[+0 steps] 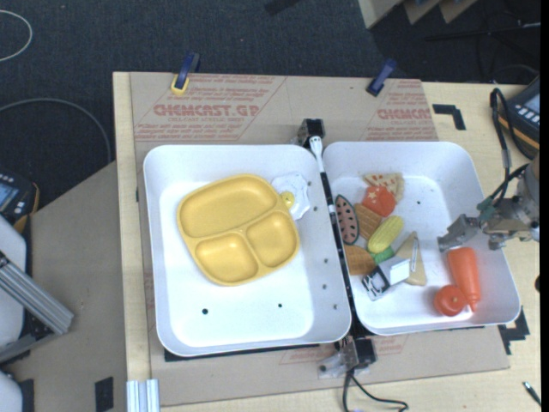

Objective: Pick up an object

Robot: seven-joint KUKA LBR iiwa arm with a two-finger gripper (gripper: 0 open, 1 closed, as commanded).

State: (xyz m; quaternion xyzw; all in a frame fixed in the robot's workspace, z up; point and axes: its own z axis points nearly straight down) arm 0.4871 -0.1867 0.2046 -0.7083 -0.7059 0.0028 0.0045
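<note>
Camera view: the gripper (467,230) sits at the right edge of the frame, low over the right bin (446,157), just above the orange carrot (464,270). Cannot tell how it is set, and nothing visibly grasped. A red tomato (448,299) touches the carrot's lower end. The yellow plate (237,228) lies in the left bin (171,230).

Risk: the carrot lies close to the bin's right wall, so a descent may clip the wall or roll the carrot away.
</note>
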